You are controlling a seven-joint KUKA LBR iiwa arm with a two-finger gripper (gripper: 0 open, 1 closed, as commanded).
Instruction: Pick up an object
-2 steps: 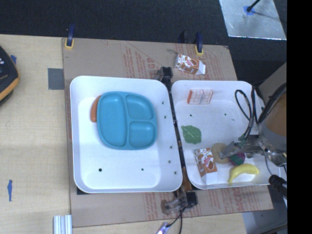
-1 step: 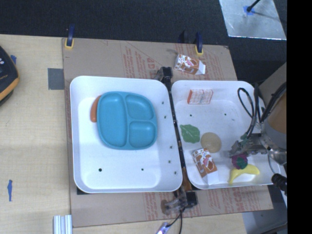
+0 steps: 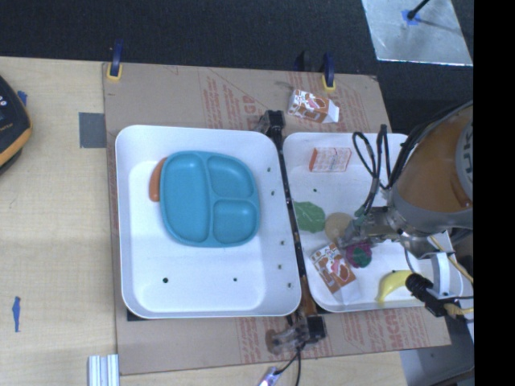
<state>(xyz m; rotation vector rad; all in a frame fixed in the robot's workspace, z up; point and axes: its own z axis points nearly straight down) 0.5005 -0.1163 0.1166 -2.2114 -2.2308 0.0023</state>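
Overhead view of desk (image 3: 56, 240) with two white bins side by side. Left bin (image 3: 201, 292): blue divided plate (image 3: 211, 198), an orange item (image 3: 154, 182) tucked under its left edge. Right bin (image 3: 322, 296): small carton (image 3: 330, 160) near the far wall, green piece (image 3: 309, 215) beside the dividing rim, printed packet (image 3: 333, 267) toward the near wall, banana (image 3: 393, 285) at the near right, purple-and-green item (image 3: 359, 254) between packet and banana. A second packet (image 3: 313, 107) outside the bins, on the cardboard beyond them.

Arm (image 3: 430, 179) reaching in from the right, cables looped over the right bin. Claw (image 3: 360, 233) low over the middle of the right bin, just above the purple-and-green item and near a pale round piece (image 3: 338, 224). Claw state: cannot tell, the tips lost against the clutter beneath.

Progress: approach stage at most. Nothing visibly gripped or raised; every object apparently resting on a bin floor. Remaining, by judgement: closing on a target, most likely the purple-and-green item, then lifting clear.
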